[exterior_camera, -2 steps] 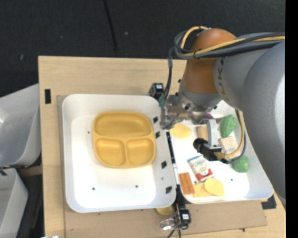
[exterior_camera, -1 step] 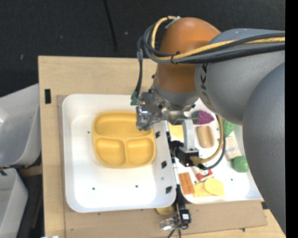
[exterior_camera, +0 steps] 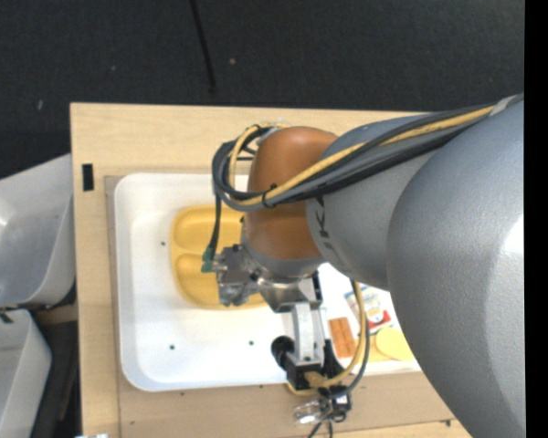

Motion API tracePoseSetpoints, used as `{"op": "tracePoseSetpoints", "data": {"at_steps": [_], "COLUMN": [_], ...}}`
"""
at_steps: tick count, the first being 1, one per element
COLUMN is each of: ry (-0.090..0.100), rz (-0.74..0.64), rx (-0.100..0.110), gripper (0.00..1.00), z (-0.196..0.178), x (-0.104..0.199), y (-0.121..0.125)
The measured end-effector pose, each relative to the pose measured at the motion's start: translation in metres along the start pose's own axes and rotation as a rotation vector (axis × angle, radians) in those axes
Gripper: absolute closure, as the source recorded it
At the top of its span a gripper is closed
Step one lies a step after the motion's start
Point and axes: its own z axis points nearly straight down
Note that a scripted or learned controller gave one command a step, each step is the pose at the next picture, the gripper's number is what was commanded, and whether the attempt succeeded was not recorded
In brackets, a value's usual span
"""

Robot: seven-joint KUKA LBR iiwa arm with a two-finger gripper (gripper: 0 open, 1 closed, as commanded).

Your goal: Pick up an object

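Note:
A yellow rounded object (exterior_camera: 197, 254), like a shallow dish or lid, lies in the white bin (exterior_camera: 146, 336) toward its far middle. My arm reaches in from the right, and its orange wrist band hangs over the object's right side, hiding that part. My gripper (exterior_camera: 233, 286) is low over the yellow object's right edge, seen from above. The wrist body covers the fingertips. Whether anything sits between them is hidden.
A white card or packet with orange and yellow print (exterior_camera: 374, 327) lies at the bin's right side, partly under the arm. A second white bin (exterior_camera: 18, 235) stands at the left. The wooden bench (exterior_camera: 91, 135) frames the bin.

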Motion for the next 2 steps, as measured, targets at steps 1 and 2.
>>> {"op": "tracePoseSetpoints", "data": {"at_steps": [1,2], "ry": [0.0,0.004], "rz": [0.0,-0.002], "rx": [-0.013,-0.012], "gripper": [1.0,1.0], "z": [-0.006,-0.1], "x": [0.005,0.048], "y": [0.102,0.078]}}
